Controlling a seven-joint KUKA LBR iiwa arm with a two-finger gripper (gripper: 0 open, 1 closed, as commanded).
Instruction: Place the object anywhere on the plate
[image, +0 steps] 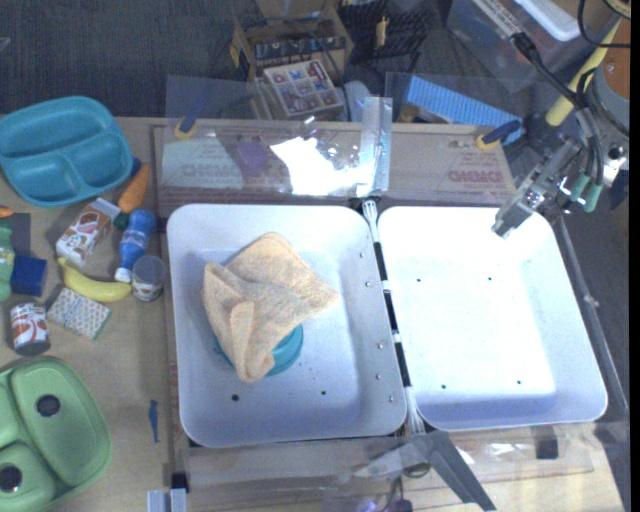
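A tan crumpled cloth (266, 299) lies in the left bin (200, 400), draped over a blue plate (287, 352) of which a small arc shows at the cloth's lower right edge. My gripper (507, 222) hangs over the far right corner of the right bin (490, 390), well away from the cloth and plate. Nothing shows between its fingers.
Left of the bins, the bench holds a teal divided tray (62, 150), a banana (92, 283), a small can (148, 277), a blue bottle (132, 243), small cartons and a green tray (45, 440). A clear wall (300, 160) stands behind the bins.
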